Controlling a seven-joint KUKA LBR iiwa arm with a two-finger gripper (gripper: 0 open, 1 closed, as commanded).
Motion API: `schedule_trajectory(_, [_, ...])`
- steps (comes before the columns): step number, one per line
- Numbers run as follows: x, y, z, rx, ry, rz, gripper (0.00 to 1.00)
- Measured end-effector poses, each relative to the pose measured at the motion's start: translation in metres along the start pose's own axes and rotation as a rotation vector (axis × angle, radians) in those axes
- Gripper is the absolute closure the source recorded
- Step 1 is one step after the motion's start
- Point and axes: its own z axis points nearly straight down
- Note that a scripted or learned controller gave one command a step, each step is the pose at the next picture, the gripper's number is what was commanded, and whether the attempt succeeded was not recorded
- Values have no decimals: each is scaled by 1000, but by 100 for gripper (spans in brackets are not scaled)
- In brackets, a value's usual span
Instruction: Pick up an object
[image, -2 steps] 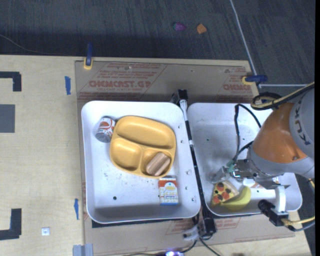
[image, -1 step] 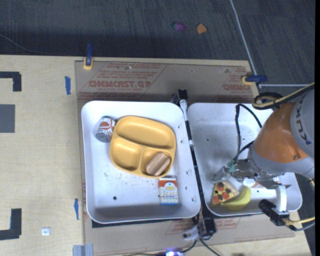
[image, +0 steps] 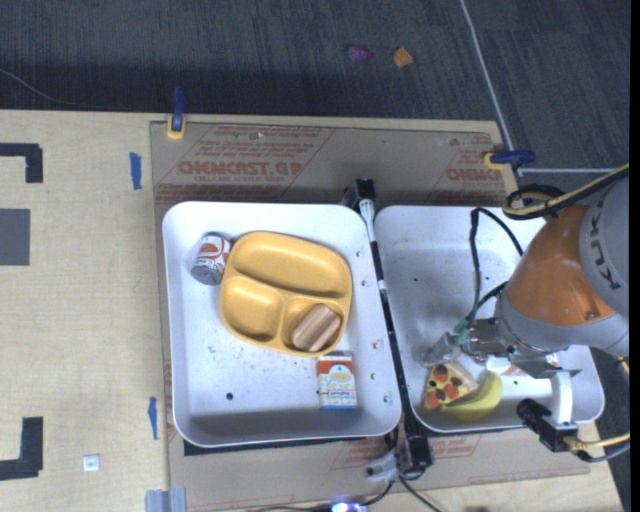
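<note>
The arm comes in from three o'clock, its orange band hanging over the right bin (image: 400, 300), and the tool (image: 468, 345) sits low in that bin's lower half, where its own body blocks the view, so whether it is released or clenched cannot be told. The nearest things to pick are right below it: a banana (image: 484, 398) and a small pizza-slice toy (image: 447, 382) lie touching each other near the bin's six o'clock rim. From the tool, the banana lies toward five o'clock and very near, the pizza slice toward seven o'clock, nearly under the wrist. The banana's long axis runs roughly from eight o'clock to two o'clock, curving upward at its right end. A short descent looks likely to be enough, with the jaws set across that axis. Well apart, in the left bin (image: 190, 390), lie a yellow divided tray (image: 262, 280), a can (image: 209, 258) and a small carton (image: 337, 382).
</note>
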Motion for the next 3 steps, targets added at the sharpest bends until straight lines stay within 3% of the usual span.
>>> schedule_trajectory(3, [0,0,0,-1,-1,0,0])
